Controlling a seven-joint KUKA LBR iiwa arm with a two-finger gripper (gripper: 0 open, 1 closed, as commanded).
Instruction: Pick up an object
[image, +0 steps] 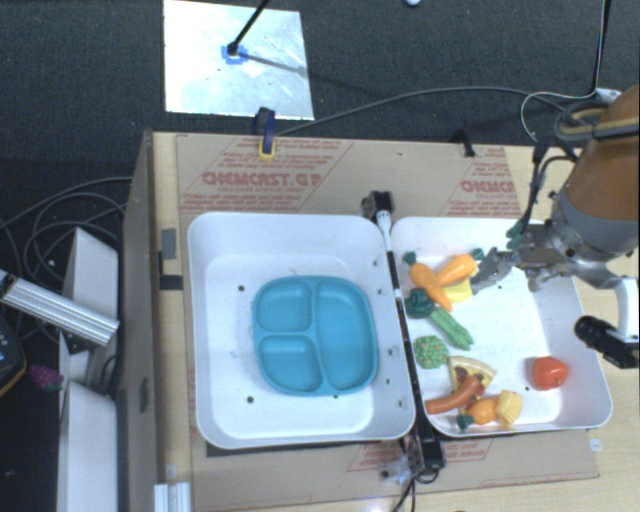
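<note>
My end effector is in the right part of the frame, low over the upper area of the right bin. Its dark fingers point to the left, toward a small pile of toy food. I cannot tell how far it is open, and I see nothing between the fingers.

Just beside the tip of my end effector lies an orange carrot, tilted, and under it a yellow piece. A second orange piece lies to the left of these, touching them. Below them a green vegetable lies at a slant, and lower is a round green broccoli.

In the lower part of the same bin, near its front wall, there is a pizza slice, a sausage, a small orange piece and a yellow corn, all close together. A red tomato lies apart from them, toward the right side of the bin.

The left bin is in the middle of the frame and holds a blue plate with three compartments. Both bins stand on a counter covered with brown cardboard. In the upper left of the frame, a shiny sheet lies on the dark floor.
</note>
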